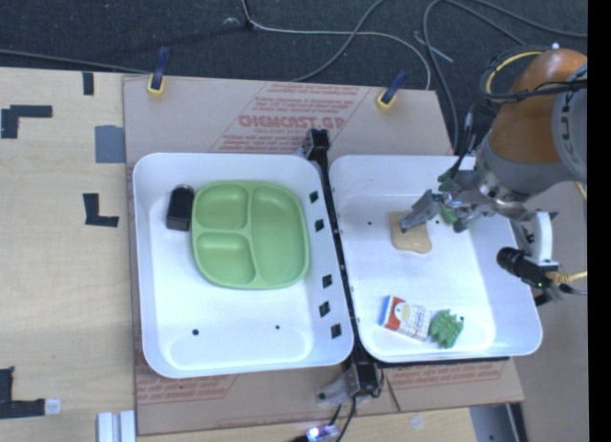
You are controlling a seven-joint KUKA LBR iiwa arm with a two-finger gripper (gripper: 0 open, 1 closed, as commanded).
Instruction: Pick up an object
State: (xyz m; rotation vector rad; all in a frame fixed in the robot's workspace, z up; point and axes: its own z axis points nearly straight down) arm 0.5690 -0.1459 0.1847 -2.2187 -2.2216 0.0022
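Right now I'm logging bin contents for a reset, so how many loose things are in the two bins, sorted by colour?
Green: 2, the divided plate and the small leafy toy
Black: 1, the small block
Tan: 1, the flat piece under the gripper
White with red and blue: 1, the small carton
Total: 5

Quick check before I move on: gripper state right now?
Gripper: over the tan object in the right bin; open or shut cannot be told.

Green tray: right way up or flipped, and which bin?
Right way up: the green tray shows its three compartments facing upward, lying flat in the left bin.
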